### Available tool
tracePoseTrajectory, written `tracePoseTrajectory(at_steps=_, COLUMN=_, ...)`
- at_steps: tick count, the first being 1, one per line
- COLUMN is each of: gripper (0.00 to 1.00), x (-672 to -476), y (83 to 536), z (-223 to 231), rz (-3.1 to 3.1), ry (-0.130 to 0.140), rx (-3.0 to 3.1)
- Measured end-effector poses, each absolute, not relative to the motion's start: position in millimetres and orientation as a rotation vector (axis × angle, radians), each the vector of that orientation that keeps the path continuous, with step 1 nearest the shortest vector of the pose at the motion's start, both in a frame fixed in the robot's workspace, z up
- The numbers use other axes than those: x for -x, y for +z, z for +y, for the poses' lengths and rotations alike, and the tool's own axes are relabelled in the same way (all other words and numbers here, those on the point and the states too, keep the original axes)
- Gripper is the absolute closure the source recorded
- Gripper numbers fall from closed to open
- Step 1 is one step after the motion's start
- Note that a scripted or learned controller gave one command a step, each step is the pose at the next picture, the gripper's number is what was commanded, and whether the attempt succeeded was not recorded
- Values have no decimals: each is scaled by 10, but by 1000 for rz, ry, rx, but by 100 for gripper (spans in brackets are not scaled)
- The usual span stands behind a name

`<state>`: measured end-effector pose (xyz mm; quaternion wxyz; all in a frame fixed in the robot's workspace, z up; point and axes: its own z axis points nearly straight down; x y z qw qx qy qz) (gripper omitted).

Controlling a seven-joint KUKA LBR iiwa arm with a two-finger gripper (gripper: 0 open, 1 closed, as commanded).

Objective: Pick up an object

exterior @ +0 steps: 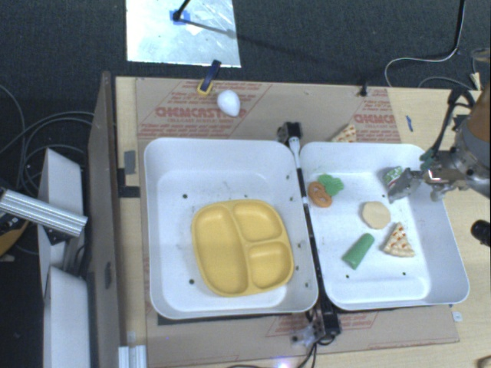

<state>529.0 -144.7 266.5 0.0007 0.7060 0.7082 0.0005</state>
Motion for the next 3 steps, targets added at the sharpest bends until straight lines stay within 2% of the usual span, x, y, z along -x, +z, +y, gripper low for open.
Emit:
tracePoseTrajectory(at_steps=1, gripper=0, x=-4841, y=1831, z=-1218, rz=2229, ry=-5, rx=-2225)
tracePoseTrajectory(at_steps=2, gripper=0, x=-5109, y=936, z=-930, rz=2231, ry=-1, rx=-2216)
tracePoseTrajectory(at_steps=3, gripper=0, x=-4856, y=839, z=-1045, rz=2222, ry=0, rx=-2223)
